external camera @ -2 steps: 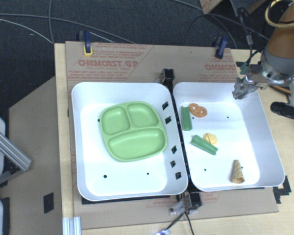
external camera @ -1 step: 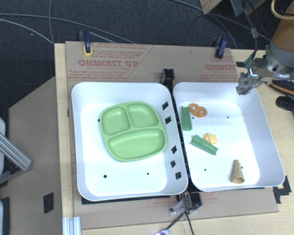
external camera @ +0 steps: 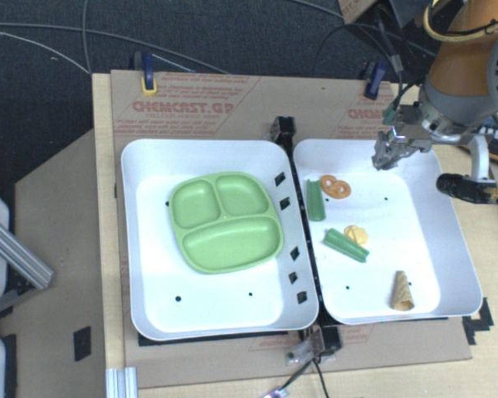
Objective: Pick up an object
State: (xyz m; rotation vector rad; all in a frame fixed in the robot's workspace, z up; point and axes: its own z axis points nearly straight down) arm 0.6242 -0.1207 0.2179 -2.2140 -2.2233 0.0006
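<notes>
I'm at the approach: my gripper [external camera: 390,154] hangs over the right bin's [external camera: 448,247] far edge, grip state unclear; next, descend onto the pretzel [external camera: 336,188].

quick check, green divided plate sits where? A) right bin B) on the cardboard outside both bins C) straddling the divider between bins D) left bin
D: the green divided plate lies flat inside the left bin, apart from the small items in the right bin.
</notes>
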